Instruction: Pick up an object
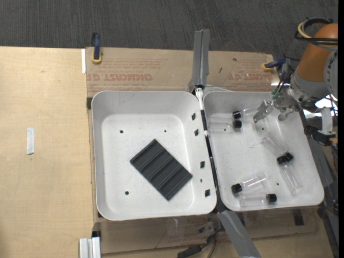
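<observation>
Several clear vials with black caps lie in the right bin (317, 195). One vial (224, 124) rests near the bin's back left, another vial (289, 171) at the right, and two vials (250, 184) near the front wall. My gripper (264, 113) hangs over the back of the right bin, just right of the back-left vial's caps, and I see nothing in it. A black ribbed slab (160, 169) lies flat and turned at an angle in the middle of the left bin (102, 144).
The grey arm with its orange band (314, 52) reaches in over the right bin's back right corner. A grey divider post (201, 58) stands between the bins at the back. Blue clamps (95, 47) hold the cardboard backing.
</observation>
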You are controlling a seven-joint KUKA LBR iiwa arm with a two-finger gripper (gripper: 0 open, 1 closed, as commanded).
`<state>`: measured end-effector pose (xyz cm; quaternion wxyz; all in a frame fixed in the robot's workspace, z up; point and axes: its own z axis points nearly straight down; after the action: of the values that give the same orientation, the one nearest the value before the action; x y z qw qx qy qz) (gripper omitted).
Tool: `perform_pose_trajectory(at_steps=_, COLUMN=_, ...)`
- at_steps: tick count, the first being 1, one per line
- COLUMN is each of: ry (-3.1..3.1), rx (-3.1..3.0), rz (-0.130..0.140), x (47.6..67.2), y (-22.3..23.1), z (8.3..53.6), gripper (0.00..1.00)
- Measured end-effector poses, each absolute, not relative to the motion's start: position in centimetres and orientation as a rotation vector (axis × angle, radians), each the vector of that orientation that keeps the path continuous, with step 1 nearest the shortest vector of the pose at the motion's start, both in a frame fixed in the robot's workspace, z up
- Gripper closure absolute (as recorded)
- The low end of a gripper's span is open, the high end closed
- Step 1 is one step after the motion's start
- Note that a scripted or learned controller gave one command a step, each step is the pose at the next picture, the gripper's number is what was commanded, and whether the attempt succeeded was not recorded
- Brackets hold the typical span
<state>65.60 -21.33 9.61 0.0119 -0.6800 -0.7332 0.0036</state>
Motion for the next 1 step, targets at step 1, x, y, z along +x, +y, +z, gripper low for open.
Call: perform_pose_trajectory(at_steps=1, ry=-2.290, rx=-2.120, rz=0.015, x=65.60, y=-21.44, z=10.58, gripper=1.00)
